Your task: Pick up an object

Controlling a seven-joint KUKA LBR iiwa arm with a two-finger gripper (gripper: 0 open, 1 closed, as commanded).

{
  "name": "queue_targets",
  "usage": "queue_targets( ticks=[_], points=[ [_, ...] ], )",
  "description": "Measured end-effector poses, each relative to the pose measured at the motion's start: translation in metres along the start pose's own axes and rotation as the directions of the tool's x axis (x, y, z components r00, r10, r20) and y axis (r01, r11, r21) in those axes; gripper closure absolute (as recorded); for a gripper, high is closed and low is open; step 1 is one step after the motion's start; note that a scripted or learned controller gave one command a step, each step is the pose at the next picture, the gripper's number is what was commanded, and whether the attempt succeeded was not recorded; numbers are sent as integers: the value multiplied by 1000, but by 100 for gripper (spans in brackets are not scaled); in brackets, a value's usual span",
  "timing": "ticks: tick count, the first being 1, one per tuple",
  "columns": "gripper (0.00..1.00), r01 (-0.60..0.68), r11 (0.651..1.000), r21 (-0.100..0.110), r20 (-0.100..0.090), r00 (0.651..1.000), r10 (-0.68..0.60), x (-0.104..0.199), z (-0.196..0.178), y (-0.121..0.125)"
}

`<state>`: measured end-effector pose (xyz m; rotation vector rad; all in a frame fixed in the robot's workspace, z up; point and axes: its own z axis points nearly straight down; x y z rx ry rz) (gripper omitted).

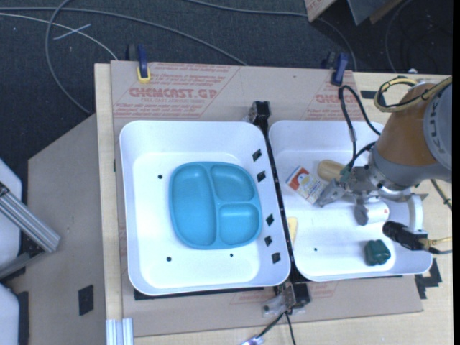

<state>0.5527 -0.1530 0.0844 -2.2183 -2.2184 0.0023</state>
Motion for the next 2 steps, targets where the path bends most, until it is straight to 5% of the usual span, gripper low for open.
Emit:
queue_targets(
  ticks=[1,2],
  points=[
    [100,-1,1000,-3,0,1000,1,0,-12,1],
    [100,2,1000,-9,3,1000,-2,6,-68,10]
  ],
)
